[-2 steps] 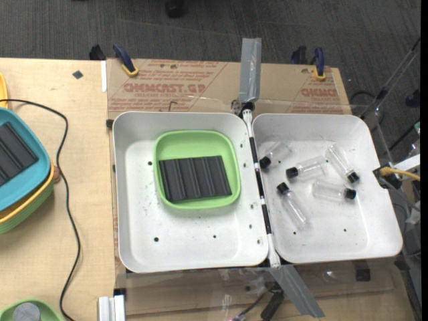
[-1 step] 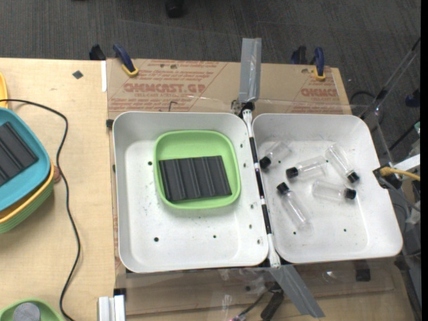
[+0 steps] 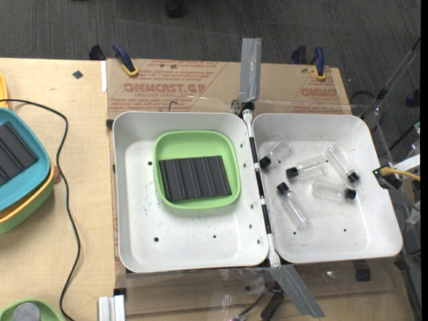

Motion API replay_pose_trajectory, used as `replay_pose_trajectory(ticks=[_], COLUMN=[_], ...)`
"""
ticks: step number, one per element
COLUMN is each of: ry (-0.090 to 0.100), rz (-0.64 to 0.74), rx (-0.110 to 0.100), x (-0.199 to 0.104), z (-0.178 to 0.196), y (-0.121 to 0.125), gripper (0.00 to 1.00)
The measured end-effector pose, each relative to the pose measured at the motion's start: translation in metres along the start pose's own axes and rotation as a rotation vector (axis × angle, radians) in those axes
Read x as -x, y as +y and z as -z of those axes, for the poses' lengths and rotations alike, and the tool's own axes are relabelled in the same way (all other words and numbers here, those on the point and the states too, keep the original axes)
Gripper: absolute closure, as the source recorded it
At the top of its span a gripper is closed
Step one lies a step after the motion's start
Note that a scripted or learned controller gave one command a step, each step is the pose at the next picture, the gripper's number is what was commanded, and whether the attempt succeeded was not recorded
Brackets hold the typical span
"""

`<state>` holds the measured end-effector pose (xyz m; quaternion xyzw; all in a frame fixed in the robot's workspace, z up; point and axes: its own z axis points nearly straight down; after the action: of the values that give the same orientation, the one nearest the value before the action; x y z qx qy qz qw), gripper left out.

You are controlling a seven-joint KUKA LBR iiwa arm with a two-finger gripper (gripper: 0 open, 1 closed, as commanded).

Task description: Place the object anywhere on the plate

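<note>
The wooden bench (image 3: 40, 259) carries a brown cardboard sheet (image 3: 167, 84), held by blue-handled clamps (image 3: 124, 59) at its far edge. Two white bins lie on it, touching along their shared edge.

The left bin (image 3: 134, 206) holds a green square plate (image 3: 195, 141) toward its 12 o'clock side. On the plate lies a dark ribbed pad (image 3: 194, 178), with its ribs running 12 to 6.

The right bin (image 3: 374, 229) holds five clear vials with black caps, all lying on their sides in its far half:
- The first vial (image 3: 275, 154), at the bin's 10 o'clock, has its cap toward 8.
- The second vial (image 3: 309, 168), near the middle, lies along 9–3 with its cap toward 9.
- The third vial (image 3: 293, 207), just below it, runs 11–5 with its cap toward 11.
- The fourth vial (image 3: 340, 160), toward 2 o'clock, has its cap toward 5.
- The fifth vial (image 3: 331, 192), beside it, has its cap toward 3.

At the bench's 9 o'clock edge sits a teal tray (image 3: 27, 169), with a black cable (image 3: 67, 199) trailing past it.
</note>
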<state>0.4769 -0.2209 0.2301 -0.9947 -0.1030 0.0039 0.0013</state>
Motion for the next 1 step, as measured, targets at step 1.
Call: replay_pose_trajectory(ticks=[1], ry=[0.001], rz=[-0.002], rx=[0.000], x=[-0.0001], z=[-0.0027], y=[0.0000], gripper=[0.00])
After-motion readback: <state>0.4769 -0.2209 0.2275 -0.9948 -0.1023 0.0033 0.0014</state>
